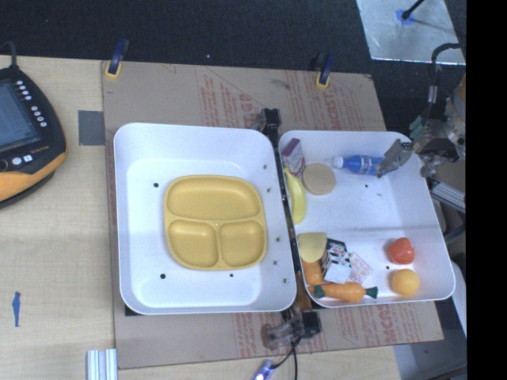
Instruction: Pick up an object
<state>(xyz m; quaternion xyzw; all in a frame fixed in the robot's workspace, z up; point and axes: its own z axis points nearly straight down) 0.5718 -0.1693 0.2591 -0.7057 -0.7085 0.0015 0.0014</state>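
- The gripper sits at the upper right of the frame, over the far corner of the right white bin; its jaws look parted, and nothing lies between them
- The nearest candidate is the small blue and white plastic bottle, lying on its side on the bin floor just left of the gripper, near the bin's upper wall
- That bottle is probably light and stiff, with a smooth rounded body that could roll or slip; taking it across the middle of the body, jaws square to its long axis, seems safest
- Just left of it lies a flat round tan disc, thin and hard to get under; a yellow banana-shaped toy hugs the bin's left wall
- At the lower right of the bin sit a red tomato-like ball and a yellow-orange round fruit, close together; both look smooth and likely to squirt out of a pinch
- Along the bin's lower left crowd an orange carrot toy, a printed black and white packet and a pale yellow lump, touching or overlapping, so a clean hold there is doubtful
- The left white bin holds a yellow three-compartment tray
- Both bins rest on a brown cardboard sheet clamped to the light wood table; an orange and black handheld controller lies at the far left, and dark floor runs along the top
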